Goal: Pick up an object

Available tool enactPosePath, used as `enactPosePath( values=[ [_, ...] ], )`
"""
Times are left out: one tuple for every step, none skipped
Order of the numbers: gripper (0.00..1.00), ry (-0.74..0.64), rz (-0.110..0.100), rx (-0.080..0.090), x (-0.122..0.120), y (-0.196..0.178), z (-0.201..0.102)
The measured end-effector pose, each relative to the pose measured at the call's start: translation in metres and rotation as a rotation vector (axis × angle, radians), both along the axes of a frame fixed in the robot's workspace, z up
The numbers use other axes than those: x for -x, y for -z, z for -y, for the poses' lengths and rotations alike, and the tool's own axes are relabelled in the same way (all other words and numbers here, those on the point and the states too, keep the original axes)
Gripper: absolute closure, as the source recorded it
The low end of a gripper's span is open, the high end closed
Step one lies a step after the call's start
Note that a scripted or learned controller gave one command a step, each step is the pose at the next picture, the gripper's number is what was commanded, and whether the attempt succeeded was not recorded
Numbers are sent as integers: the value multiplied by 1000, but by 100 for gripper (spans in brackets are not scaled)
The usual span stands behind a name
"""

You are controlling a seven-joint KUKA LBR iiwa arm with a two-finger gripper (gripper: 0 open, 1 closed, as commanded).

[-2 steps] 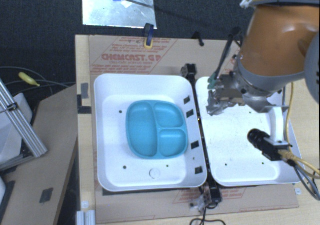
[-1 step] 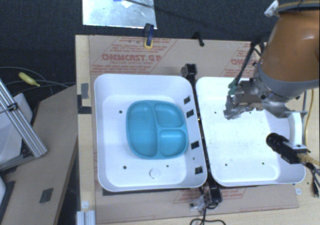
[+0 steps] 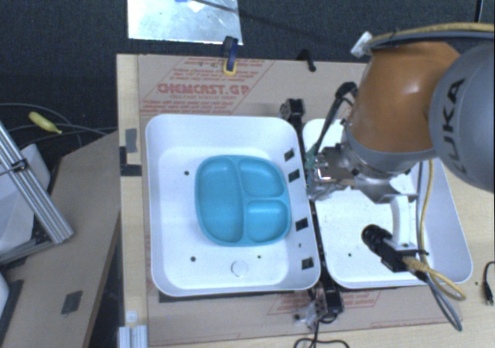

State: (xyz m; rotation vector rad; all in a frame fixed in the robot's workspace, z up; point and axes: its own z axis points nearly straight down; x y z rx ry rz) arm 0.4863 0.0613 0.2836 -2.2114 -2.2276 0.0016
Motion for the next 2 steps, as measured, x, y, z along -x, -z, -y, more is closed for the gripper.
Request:
enactPosePath(
  values=[
    [100,-2,1,-1,0,22,-60],
    [100,2,5,0,-1,10,-56]
  ],
)
